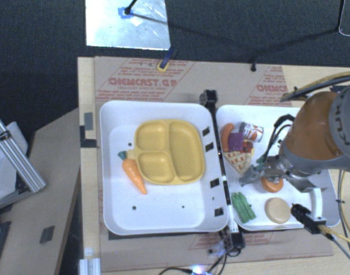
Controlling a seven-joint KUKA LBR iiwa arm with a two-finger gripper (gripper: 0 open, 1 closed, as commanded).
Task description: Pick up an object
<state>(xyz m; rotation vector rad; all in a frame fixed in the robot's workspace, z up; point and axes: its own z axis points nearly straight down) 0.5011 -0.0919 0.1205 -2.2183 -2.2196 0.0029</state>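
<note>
Over the right bin, the gripper, jaw state unreadable, should settle squarely over the orange piece before closing.

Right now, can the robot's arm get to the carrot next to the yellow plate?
Probably yes. The carrot lies in the open on the floor of the left bin, beside the yellow plate, with nothing on top of it. The arm is over the right bin, so it must cross the divider first.
</note>
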